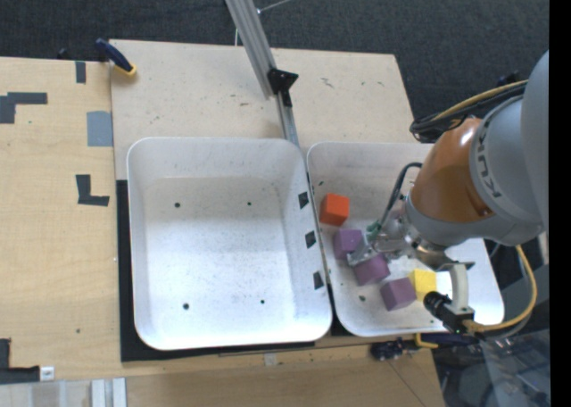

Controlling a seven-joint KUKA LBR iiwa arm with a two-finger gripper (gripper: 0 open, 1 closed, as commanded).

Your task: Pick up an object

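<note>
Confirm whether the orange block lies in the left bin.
No, the orange block sits in the right bin, near its left wall and above the purple blocks.

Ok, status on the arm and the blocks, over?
Gripper low in right bin, among purple blocks. No grasp confirmed. Orange block and yellow block close by.
</note>
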